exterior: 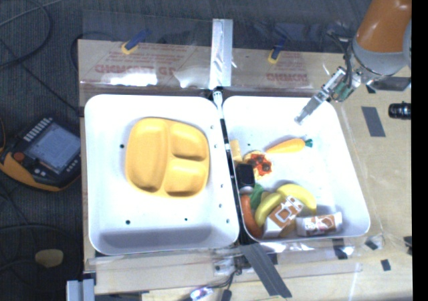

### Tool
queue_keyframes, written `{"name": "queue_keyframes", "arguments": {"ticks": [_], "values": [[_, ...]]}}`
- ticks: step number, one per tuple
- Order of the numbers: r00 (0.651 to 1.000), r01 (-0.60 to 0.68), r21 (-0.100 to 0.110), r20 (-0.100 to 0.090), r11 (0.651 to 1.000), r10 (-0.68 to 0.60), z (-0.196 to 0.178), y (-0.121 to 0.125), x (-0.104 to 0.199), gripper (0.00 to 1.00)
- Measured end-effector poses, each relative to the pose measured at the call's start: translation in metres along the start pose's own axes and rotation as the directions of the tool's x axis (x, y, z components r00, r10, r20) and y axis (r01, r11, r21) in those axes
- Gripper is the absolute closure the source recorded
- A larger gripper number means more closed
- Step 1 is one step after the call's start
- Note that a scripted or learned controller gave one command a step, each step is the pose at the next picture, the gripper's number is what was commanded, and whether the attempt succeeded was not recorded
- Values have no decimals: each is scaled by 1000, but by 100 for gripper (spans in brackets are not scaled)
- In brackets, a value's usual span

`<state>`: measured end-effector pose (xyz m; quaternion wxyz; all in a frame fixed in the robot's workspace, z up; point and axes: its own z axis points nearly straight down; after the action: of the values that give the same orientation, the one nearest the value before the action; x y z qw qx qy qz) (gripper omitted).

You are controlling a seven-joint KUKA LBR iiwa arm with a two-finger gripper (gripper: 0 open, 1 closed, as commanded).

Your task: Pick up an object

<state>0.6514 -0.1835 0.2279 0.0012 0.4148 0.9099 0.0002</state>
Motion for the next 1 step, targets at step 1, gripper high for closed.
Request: {"name": "queue_keyframes", "arguments": {"ticks": [1], "values": [[995,97,1,-1,995,-97,98,14,18,0]]}}
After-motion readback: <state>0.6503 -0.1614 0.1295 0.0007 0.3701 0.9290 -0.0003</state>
